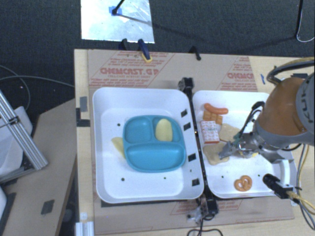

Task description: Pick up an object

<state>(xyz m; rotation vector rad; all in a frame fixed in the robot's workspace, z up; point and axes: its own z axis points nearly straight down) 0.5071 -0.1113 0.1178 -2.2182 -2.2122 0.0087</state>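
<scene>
The right bin (231,95) holds a reddish sausage (215,108), small orange pieces (212,116), a red-and-white packet (210,132), a tan flat slice (228,132), a second tan piece (211,156) and a brown pretzel (242,183). My gripper (227,150) reaches in from the right and sits low over the middle of this bin. It is just right of the second tan piece and below the flat slice. Its tip is dark and seen against the bin floor, so whether anything is in its grasp cannot be made out.
The left bin (106,102) carries a blue divided tray (152,154) with a yellow rounded object (164,130) in its upper right compartment. A pale yellow piece (117,145) lies beside the tray's left edge. A black divider (194,136) separates the bins.
</scene>
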